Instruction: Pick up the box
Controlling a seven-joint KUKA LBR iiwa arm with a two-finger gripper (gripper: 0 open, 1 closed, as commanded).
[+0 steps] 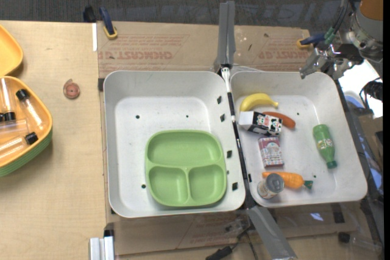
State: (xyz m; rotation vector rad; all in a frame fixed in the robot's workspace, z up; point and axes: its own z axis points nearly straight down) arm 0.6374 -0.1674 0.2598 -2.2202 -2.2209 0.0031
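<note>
In the right bin [350,189], a small pink-and-white box [270,151] lies flat near the middle. Just behind it lies a black-and-white carton [263,122], touching a yellow banana [259,100] and a red-orange sausage-shaped toy [287,121]. My gripper [322,63] hangs over the bin's back right corner, well above and to the right of both boxes, with nothing seen in it. The grey arm with its orange band [372,0] rises behind it at the view's right edge.
A green bottle [324,144] lies at the right of the bin; a carrot [294,180] and a small can [270,186] sit near its front wall. The left bin [122,131] holds a green divided plate [186,166]. A yellow tray [21,131] of vials stands far left.
</note>
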